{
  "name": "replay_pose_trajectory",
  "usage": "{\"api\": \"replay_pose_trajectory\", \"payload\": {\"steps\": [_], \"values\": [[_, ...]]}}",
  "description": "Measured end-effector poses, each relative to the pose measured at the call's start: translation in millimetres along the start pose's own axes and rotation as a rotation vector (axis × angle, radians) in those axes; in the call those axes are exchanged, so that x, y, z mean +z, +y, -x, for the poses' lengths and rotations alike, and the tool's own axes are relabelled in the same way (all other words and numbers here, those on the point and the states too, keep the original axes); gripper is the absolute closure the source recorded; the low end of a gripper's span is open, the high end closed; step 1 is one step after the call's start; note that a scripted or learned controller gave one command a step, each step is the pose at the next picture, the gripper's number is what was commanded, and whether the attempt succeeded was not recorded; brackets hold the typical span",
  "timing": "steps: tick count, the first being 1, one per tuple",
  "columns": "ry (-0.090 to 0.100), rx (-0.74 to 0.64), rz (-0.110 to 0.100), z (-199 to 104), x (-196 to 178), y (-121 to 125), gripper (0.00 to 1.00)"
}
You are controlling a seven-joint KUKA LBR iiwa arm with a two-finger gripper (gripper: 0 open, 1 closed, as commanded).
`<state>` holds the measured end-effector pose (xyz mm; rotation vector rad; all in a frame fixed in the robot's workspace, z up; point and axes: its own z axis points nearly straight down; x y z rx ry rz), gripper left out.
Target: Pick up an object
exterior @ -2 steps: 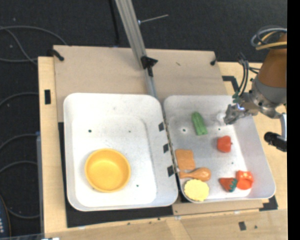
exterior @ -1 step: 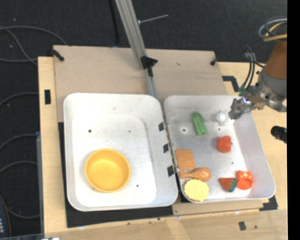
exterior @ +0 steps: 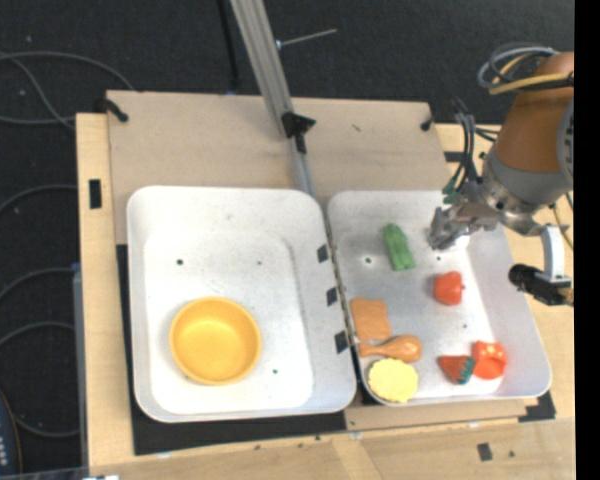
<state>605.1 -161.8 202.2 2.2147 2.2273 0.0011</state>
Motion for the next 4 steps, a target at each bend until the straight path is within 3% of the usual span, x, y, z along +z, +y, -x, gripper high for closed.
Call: {"api": "replay_pose_trajectory", "payload": {"steps": [4], "values": [[0.002, -0.001, -0.001, -198.4, -27.1, -27.7, 1.0]]}}
